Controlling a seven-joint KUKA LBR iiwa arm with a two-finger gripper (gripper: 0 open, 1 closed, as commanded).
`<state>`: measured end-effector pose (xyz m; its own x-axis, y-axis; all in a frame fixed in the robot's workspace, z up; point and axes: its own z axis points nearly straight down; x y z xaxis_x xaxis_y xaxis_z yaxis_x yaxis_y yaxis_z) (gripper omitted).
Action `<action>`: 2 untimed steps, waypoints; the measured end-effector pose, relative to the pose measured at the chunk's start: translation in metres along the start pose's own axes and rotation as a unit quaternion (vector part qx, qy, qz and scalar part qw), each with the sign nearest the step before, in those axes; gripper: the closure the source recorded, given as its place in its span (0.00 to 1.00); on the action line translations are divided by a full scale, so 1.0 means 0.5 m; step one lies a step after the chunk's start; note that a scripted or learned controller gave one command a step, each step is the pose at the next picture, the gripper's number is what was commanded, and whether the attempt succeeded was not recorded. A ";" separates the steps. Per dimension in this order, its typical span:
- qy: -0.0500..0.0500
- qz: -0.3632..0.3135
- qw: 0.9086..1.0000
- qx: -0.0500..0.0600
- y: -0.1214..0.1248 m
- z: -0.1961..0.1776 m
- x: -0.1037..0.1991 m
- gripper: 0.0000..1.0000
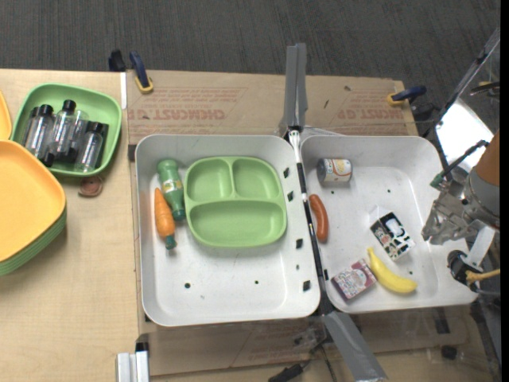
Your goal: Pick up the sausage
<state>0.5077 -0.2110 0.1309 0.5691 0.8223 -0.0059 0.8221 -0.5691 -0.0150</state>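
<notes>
The sausage (320, 216), reddish-brown and short, lies along the left wall of the right bin (413, 153), pointing front to back. My gripper (443, 223) hangs over that bin's right rim, far to the right of the sausage and well apart from it. Nothing can be seen held in it. The arm's wrist rises behind it at the right edge of the camera view.
The right bin also holds a small can (335, 170), a black-and-white packet (392, 235), a banana (391, 276) and a pink packet (353, 281). In the left bin (223, 293) are a green divided plate (235, 200), a green bottle (170, 185) and a carrot (164, 217).
</notes>
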 end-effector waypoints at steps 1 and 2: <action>0.003 0.141 0.990 -0.004 -0.054 0.082 -0.031 1.00; 0.002 0.140 0.990 -0.003 -0.055 0.066 -0.032 1.00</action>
<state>0.4756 -0.2084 0.0983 0.7750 0.6319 -0.0042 0.6318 -0.7751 -0.0080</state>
